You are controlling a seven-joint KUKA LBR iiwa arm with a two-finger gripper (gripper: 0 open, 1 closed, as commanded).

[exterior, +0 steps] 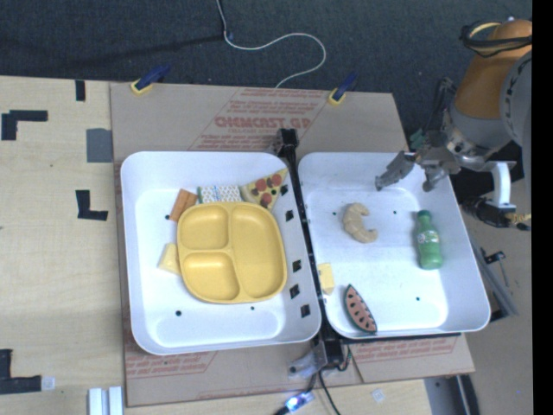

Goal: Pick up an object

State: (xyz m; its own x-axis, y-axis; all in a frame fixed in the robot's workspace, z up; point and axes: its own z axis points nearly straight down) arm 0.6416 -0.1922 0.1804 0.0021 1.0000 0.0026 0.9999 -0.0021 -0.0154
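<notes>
The right bin [449, 309] holds a tan croissant-shaped piece [359, 222] near its middle, a green bottle [427, 239] lying toward its right wall, a watermelon slice [359, 309] at its near left corner and a small yellow block [326, 277] by the divider. My gripper [409, 172] hangs over the bin's far right corner, above and right of the croissant piece. Its two fingers stand apart with nothing between them, so it is open.
The left bin [143, 232] holds a yellow divided plate [232, 252] with small toy foods tucked behind it: an orange stick [182, 204], a pizza slice [268, 188], a yellow wedge [168, 258]. Both bins rest on a cardboard sheet [251, 119]. A white cable [276, 46] lies behind.
</notes>
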